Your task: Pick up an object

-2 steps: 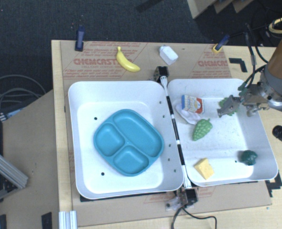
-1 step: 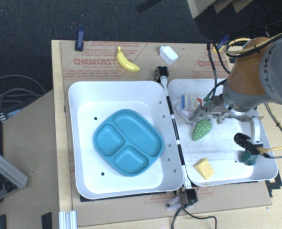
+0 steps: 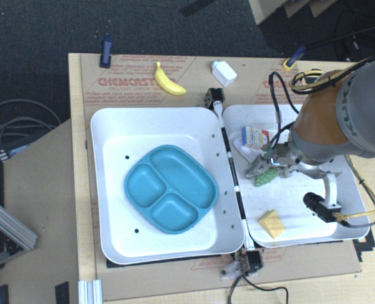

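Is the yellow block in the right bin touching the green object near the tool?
Apart. The camera view shows bare white bin floor between the yellow block and the green object plainly.

My arm (image 3: pixel 339 119) comes in from the right, orange band showing above the wrist, bent down low. My gripper (image 3: pixel 261 168) points left and down, fingers angled toward the middle of the frame.
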